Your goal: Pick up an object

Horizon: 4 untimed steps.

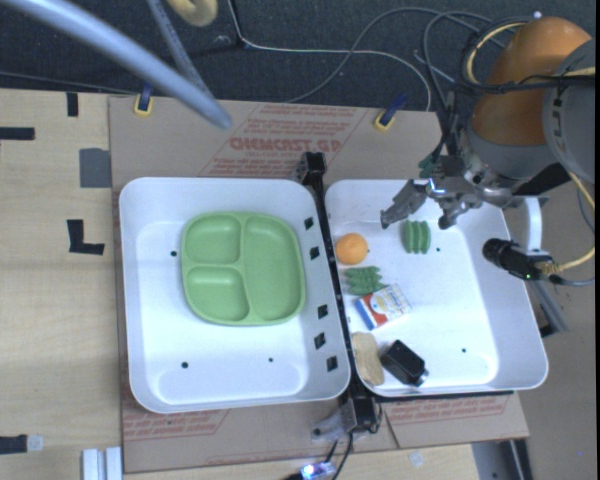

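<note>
End effector hangs over the upper part of the right bin, fingers spread wide: one tip points toward the divider between the bins, the other sits just above the green ridged piece. Nothing between the fingers.

Landmark: green ridged piece, likely a toy vegetable. It lies on the bin floor directly under and a shade nearer the camera than the end effector's midpoint. Long axis runs roughly up-down in the camera view, near square to the line between the two fingertips. Judgement: this is the likeliest target, since a straight drop would put the fingers either side of its short width.

Other candidates, all placed from the green piece:
- orange ball, off toward the divider, near.
- leafy green item, beyond the ball and lower.
- small red, white and blue carton, lower, well apart.
- tan oblong piece and black block, at the bin's near edge.

Left bin carries a green divided plate.
</note>
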Available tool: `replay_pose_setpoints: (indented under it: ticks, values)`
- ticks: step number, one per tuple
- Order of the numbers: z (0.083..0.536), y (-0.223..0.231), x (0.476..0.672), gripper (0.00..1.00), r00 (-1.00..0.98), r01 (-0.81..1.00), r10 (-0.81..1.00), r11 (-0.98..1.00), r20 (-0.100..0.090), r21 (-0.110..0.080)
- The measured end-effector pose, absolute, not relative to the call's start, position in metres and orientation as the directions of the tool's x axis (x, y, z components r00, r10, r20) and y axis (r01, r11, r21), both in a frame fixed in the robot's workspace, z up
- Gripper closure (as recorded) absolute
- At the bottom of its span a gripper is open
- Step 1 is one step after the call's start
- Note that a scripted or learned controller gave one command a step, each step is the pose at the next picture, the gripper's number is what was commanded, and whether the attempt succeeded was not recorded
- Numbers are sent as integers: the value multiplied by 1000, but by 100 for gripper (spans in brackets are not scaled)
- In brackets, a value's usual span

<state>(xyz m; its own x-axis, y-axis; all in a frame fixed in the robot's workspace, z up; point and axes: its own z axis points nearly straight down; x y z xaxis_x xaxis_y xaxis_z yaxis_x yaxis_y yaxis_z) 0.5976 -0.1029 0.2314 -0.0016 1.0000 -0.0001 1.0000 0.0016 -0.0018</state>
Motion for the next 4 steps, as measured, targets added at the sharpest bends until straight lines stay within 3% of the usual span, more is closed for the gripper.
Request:
replay_pose_setpoints:
  ticks: [1,3,4]
  values:
    - [179,-108,605,0,-1,1000,1000,1,-2,-5]
    - [82,-108,602,0,-2,1000,1000,2,-2,-1]
    - [96,-108,603,100,-3,1000,1000,3,-2,1]
